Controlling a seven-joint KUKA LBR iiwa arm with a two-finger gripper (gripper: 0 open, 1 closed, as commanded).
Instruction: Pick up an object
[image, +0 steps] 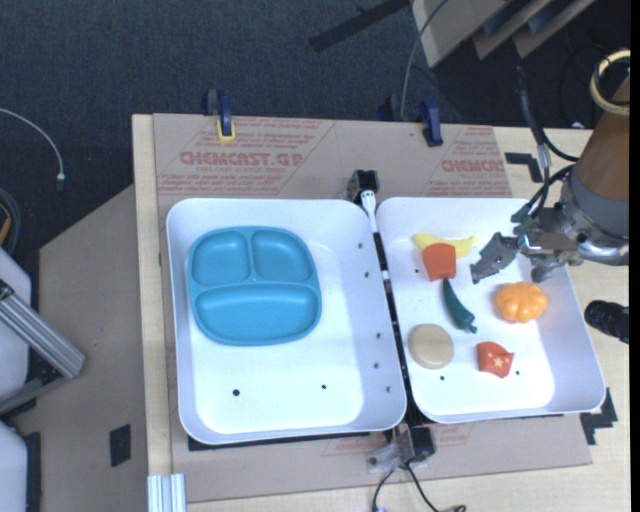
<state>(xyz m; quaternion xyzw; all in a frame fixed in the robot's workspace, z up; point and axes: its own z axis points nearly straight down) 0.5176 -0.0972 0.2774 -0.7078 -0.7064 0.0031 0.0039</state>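
The right bin (560, 395) holds a yellow banana-shaped piece (447, 242), a red-orange block (439, 262), a dark green chili-like piece (458, 306), a beige round disc (432, 346), an orange pumpkin (521, 301) and a small red piece (494, 358). My gripper (512, 256) hovers over the bin's upper right part, just above the pumpkin and right of the red-orange block. Its fingers look spread apart with nothing between them.
The left bin (340, 390) holds a blue divided plate (255, 283). The arm comes in from the right over the right bin's far corner. Clamps (224, 112) stand at the board's back edge.
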